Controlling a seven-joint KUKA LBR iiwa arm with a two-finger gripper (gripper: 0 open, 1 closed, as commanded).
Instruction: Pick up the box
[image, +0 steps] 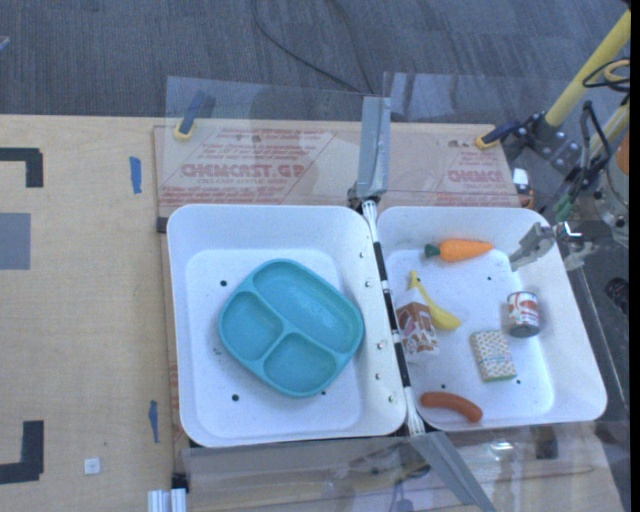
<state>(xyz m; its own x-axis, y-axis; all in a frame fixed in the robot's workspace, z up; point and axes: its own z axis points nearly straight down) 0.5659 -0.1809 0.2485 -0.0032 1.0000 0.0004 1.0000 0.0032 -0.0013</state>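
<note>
The box (493, 355) is small and tan with a speckled pattern. It lies flat in the right bin (585, 390), toward the bin's near right part. My gripper (537, 243) hangs over the far right edge of that bin, well behind the box and apart from it. A can (521, 313) stands between the gripper and the box. Nothing shows in the gripper's grasp.
In the right bin also lie a carrot (458, 250), a banana (433, 308), a brown-and-white bottle (416, 328) along the left wall and a sausage (451, 405) near the front. The left bin (190, 240) holds a teal divided plate (290, 326).
</note>
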